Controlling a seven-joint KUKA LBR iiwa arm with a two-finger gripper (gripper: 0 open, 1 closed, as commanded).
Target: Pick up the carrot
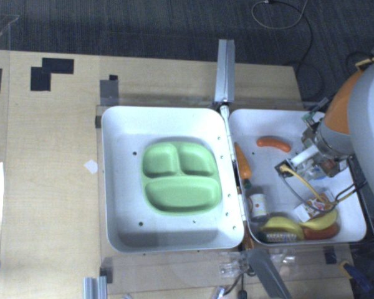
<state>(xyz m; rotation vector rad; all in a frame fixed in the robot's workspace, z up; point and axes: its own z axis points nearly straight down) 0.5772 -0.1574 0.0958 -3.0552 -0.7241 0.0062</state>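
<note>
A left bin (112, 167) is holding a green divided plate (181, 174). In the right bin (262, 120), the carrot (242, 162) is lying lengthwise against the left wall, with a small jar (257, 203) just nearer the camera. An orange sausage (273, 143) is lying nearby, and bananas (283, 225) are resting along the near wall. The gripper (315, 167) is hovering over the bin's right side, apart from the carrot; whether it is open or closed cannot be told.
</note>
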